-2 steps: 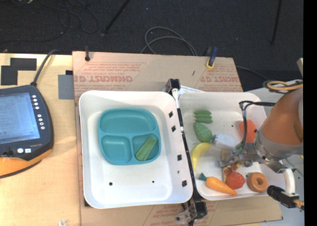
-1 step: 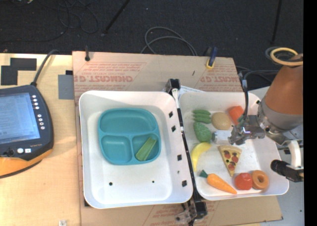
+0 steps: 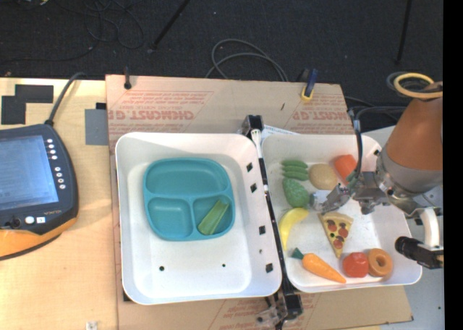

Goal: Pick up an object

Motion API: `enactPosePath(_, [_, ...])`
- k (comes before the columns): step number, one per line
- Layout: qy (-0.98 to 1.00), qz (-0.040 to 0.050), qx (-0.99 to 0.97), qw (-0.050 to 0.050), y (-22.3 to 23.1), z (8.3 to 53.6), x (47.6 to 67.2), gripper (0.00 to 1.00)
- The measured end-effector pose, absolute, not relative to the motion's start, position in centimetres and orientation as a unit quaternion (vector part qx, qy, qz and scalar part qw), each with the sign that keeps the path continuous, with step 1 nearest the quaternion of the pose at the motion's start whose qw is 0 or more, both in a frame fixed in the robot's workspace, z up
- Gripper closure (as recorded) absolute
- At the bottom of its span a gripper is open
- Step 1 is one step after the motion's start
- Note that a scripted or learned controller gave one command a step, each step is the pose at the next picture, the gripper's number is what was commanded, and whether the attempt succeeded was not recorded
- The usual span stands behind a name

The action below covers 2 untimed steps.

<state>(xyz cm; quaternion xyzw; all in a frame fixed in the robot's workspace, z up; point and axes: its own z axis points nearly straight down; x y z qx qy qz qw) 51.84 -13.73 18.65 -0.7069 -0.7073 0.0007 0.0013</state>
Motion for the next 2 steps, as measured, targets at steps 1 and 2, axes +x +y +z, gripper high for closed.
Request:
enactPosePath(1, [-0.708, 0.0001, -0.706, -0.001, -14.6, 8.3, 59.2, 0.00])
enactPosePath(2, [-0.706, 0.0016, -0.708, 0.004, -11.5, 8.7, 51.2, 0.00])
